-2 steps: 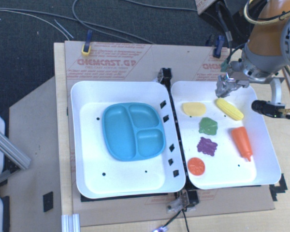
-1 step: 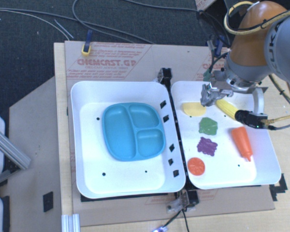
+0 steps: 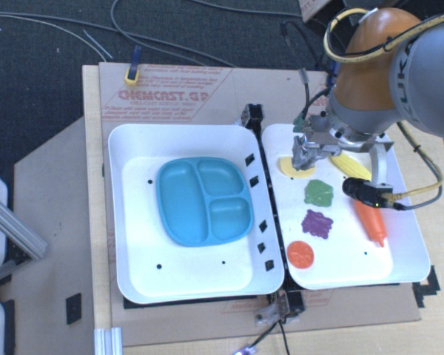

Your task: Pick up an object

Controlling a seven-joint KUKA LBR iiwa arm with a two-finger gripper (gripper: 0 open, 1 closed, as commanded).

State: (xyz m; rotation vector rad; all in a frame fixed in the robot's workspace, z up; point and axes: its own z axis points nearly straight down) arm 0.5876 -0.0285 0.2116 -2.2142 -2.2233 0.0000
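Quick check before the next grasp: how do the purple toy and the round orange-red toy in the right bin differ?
The purple toy has a lumpy, lobed outline, like a grape bunch; the orange-red toy is a smooth round disc. The purple one lies nearer the bin's middle, just below the green toy; the orange-red one sits nearer the front rim. Both lie apart from the gripper.

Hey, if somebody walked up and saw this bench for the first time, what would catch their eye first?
Probably the big grey arm with its orange band, reaching in over the right bin, its gripper low over a yellow piece. Next, the blue divided plate sitting alone in the left bin. Then the small bright toy foods in the right bin: green, purple, a red-orange disc and an orange carrot.
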